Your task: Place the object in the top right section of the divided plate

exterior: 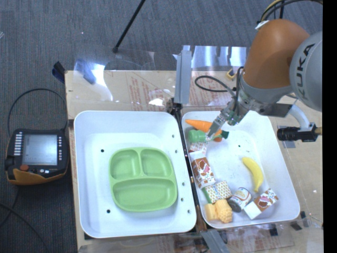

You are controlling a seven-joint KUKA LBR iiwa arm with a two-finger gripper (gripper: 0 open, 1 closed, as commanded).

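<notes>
On tan surface (126, 86): two white bins, grey carpet (63, 25) around, pendant (37, 156) left; jaws (215, 132) state unclear.

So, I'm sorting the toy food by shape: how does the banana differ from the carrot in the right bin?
The banana is yellow; the carrot is orange. The banana curves and lies by itself in the open middle-right of the right bin, while the carrot is straighter and tapered, lying near the bin's top left corner, close to the gripper. Both are long, slim and lie flat.
</notes>
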